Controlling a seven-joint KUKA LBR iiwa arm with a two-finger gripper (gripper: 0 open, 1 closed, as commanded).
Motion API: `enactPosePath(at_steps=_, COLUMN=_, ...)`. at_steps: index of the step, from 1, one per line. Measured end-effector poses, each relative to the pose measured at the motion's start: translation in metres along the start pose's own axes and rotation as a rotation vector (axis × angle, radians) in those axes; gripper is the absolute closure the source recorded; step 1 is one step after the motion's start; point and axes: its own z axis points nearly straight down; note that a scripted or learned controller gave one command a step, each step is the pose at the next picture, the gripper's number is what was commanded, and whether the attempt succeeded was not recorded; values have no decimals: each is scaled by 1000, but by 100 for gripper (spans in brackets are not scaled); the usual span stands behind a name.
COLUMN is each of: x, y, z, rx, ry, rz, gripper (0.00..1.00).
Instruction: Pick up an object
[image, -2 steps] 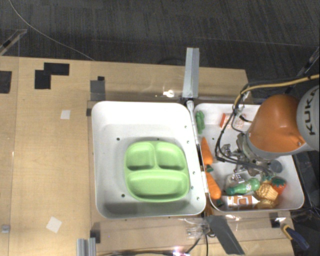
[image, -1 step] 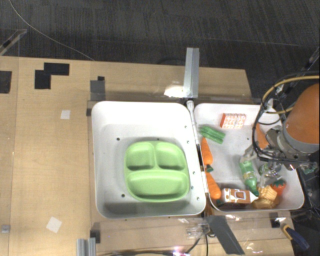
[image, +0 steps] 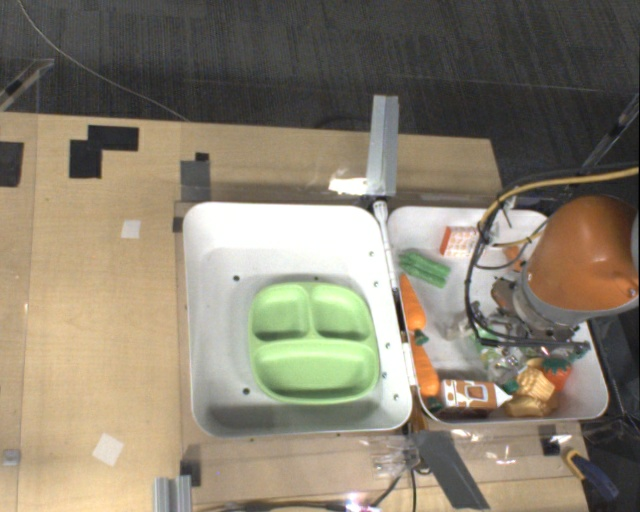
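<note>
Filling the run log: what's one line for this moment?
arm: over right bin | left bin: green divided plate | right bin: carrots, green block, small cartons | nothing visibly lifted

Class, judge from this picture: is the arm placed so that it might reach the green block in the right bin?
Probably yes. The green block lies uncovered in the right bin, with bare floor around it, and the arm hangs over that same bin, just to its right.
</note>
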Motion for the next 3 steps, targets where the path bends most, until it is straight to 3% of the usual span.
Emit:
enactPosePath(at_steps=1, x=-9, y=31, z=-1, rx=4, ry=-5, rz=-51, gripper=0)
enactPosePath(at_steps=2, x=22, y=-6, z=-11, rx=-9, ry=6, rz=-265, gripper=0)
enactPosePath(at_steps=3, x=-7, y=34, z=-3, rx=14, ry=4, rz=-256, gripper=0)
